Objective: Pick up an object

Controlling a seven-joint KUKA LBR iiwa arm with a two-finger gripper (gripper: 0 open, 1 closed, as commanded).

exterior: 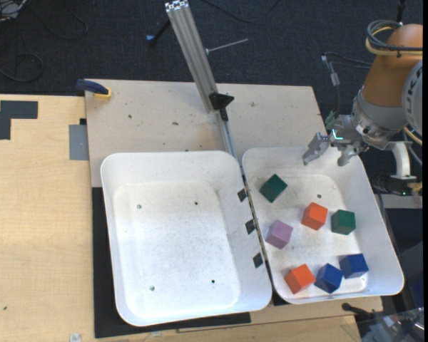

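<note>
Blocks in the right bin (385,223): two green, two orange, two blue, one purple. My hand (332,151) hangs spread open above its rim, holding nothing.

A single fixed camera looks down at a slant from above the bench (157,112), far enough back to take in both white bins: the left bin (121,169) fills the lower centre of the frame, the right bin (374,198) the lower right. Dark floor crosses the top, and the arm (389,77) enters at the upper right.
</note>
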